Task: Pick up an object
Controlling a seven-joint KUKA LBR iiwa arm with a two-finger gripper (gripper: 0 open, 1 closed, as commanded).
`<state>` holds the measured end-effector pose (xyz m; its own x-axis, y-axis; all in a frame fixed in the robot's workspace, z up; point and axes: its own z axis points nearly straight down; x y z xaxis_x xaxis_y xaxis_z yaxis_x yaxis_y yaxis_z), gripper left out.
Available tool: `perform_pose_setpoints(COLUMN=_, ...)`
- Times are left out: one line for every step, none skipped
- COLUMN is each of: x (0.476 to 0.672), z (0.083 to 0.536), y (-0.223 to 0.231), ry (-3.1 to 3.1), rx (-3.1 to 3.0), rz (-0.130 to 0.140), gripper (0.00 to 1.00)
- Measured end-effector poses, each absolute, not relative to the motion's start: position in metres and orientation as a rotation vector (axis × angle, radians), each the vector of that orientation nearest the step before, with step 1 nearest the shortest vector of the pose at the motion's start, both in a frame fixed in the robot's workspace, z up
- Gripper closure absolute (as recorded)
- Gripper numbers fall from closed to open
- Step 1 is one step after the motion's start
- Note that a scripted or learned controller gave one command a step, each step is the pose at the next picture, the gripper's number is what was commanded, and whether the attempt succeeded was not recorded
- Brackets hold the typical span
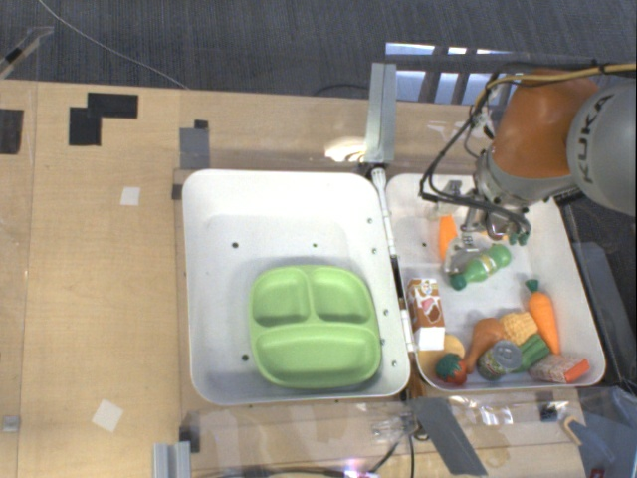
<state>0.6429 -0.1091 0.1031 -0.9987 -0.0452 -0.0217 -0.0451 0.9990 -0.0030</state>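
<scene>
1. Two shallow white bins sit side by side on the wooden counter [90, 297]; I place everything against the metal divider [396, 267] where their edges meet.
2. Left of the divider, the left bin [214, 217] has smooth, matte plastic walls with rounded corners. It holds one thing: a light green tray [314, 327], glossy and round-cornered, pressed into three compartments, two small ones at the back and one long one in front.
3. Just right of the divider, against the wall of the right bin [587, 312], lies one small carton [426, 312], brown and white, box-shaped.
4. Farther right of the divider, at the near end, a heap of toy food: one brown drumstick [483, 335], one bumpy yellow corn cob [518, 324], a grey can [501, 358], a red-and-green piece [451, 368] and a reddish piece [560, 368].
5. Two orange carrots: one [447, 235] near the divider at the far end, one [543, 317] well to its right with a green top.
6. One green bottle [484, 265] lies on its side between them, smooth and rounded.
7. The arm comes in from the right, its orange band [532, 122] bulging above the wrist, black cables looped beside it, bent steeply downward.
8. The pincer [468, 252] hangs right at the bottle's neck end; whether its fingers are apart or together I cannot tell.
</scene>
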Motion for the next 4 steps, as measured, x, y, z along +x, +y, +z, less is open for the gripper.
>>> perform_pose_setpoints(x=0.589, z=0.090, y=-0.093, ry=3.125, rx=0.102, rz=0.000, gripper=0.00)
perform_pose_setpoints(x=0.613, z=0.089, y=-0.098, ry=3.124, rx=0.159, rz=0.001, gripper=0.00)
perform_pose_setpoints(x=0.590, z=0.089, y=-0.124, ry=3.109, rx=0.345, rz=0.001, gripper=0.00)
perform_pose_setpoints(x=0.660, z=0.088, y=-0.134, ry=3.121, rx=0.280, rz=0.000, gripper=0.00)
